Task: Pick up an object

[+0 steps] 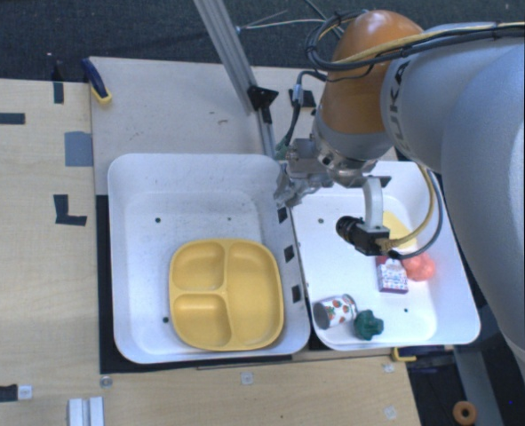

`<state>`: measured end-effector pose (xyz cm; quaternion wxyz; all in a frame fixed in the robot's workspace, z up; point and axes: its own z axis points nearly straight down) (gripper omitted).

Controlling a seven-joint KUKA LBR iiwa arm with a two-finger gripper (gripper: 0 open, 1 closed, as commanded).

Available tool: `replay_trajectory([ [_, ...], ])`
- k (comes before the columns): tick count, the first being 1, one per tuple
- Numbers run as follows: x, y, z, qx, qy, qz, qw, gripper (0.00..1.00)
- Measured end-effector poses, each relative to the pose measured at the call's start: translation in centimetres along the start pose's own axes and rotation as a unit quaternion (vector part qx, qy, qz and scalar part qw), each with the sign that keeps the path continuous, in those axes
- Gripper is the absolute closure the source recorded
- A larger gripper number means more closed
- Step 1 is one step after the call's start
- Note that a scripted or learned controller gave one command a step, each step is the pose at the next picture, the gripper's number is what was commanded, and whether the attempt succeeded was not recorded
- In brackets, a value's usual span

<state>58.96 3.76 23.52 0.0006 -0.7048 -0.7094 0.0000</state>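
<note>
Nearest, yellow divided plate [226, 293] occupies the left bin [129, 238]. Right bin [449, 322] holds green toy [367, 326], small cup [335, 311], patterned card [392, 276]: judged light, rigid; grasp toy across its body. Gripper [290, 188] hovers at the bins' divider, state indeterminable.

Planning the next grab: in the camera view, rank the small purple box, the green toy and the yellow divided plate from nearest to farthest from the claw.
From the claw:
1. Small purple box, right bin, middle.
2. Green toy, right bin, front edge.
3. Yellow divided plate, left bin; about as far as the green toy, too close to call.
</note>
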Motion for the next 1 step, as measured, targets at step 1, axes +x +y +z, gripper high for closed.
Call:
replay_trajectory([
  [1,4.7,1.05,0.61,0.0,-0.001,0.001,1.0,1.0],
])
